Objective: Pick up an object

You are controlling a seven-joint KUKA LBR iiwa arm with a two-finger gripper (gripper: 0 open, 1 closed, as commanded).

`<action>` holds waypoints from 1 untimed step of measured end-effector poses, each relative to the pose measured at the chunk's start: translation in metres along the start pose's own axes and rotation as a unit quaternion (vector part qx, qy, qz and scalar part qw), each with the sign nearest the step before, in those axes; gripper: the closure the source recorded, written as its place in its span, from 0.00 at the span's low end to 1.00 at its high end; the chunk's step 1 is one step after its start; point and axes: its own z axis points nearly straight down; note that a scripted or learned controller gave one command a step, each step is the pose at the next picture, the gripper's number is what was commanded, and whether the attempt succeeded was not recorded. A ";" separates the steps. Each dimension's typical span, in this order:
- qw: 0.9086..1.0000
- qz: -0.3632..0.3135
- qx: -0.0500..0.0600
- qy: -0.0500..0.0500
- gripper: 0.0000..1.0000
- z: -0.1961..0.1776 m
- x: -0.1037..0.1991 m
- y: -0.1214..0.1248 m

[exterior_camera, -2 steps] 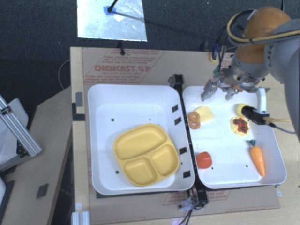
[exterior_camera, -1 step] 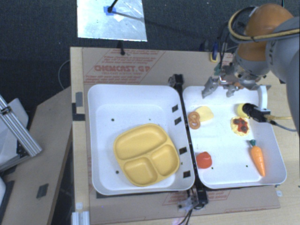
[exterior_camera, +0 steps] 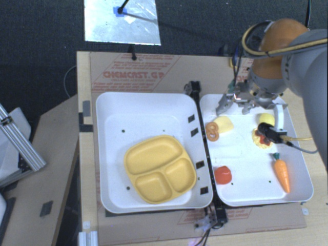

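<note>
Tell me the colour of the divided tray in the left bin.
Yellow; the three-compartment plastic tray shows clearly in the camera view.

Both white bins point(exterior_camera: 154, 106) appear as smooth, slightly glossy plastic. The yellow divided tray point(exterior_camera: 160, 168) is smooth matt plastic. The desk point(exterior_camera: 138, 68) shows printed matt cardboard. The carrot point(exterior_camera: 282, 174) looks plastic, smooth.

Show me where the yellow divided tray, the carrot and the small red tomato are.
yellow divided tray point(exterior_camera: 160, 169), camera view, the ridge where its compartments meet.
carrot point(exterior_camera: 282, 175), camera view, middle of the orange body.
red tomato point(exterior_camera: 223, 175), camera view, centre of its top.
</note>
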 end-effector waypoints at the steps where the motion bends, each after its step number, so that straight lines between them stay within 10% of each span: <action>1: 1.000 0.001 0.001 0.000 0.00 0.058 -0.008 0.002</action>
